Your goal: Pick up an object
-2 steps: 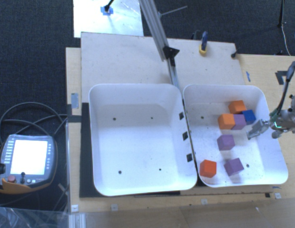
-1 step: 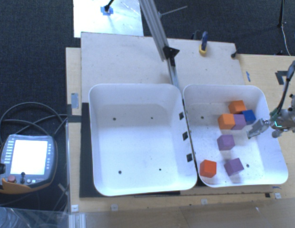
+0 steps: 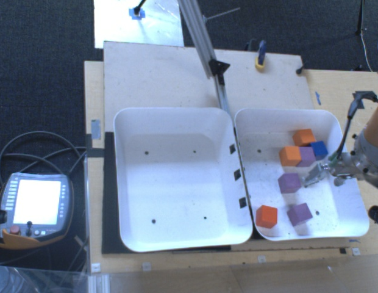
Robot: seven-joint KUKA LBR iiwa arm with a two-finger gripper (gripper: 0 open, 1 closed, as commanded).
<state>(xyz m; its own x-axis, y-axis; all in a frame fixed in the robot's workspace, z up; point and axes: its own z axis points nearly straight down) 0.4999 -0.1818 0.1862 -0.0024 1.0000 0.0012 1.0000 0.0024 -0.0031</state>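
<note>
Arm mostly cut off at right edge. Gripper [image 3: 312, 176] low in right bin [image 3: 353, 221], beside purple block [image 3: 289, 182]. Fingers blurry, can't tell if apart or together.

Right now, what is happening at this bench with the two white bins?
A robot arm reaches in from the right over the right bin, which holds several small blocks. Its gripper sits low beside a purple block in the middle of that bin; no block is visibly between its fingers. Other blocks lie near: an orange block and another purple block at the front, and a cluster of orange, purple and blue ones at the back. The left bin sits alongside.
</note>
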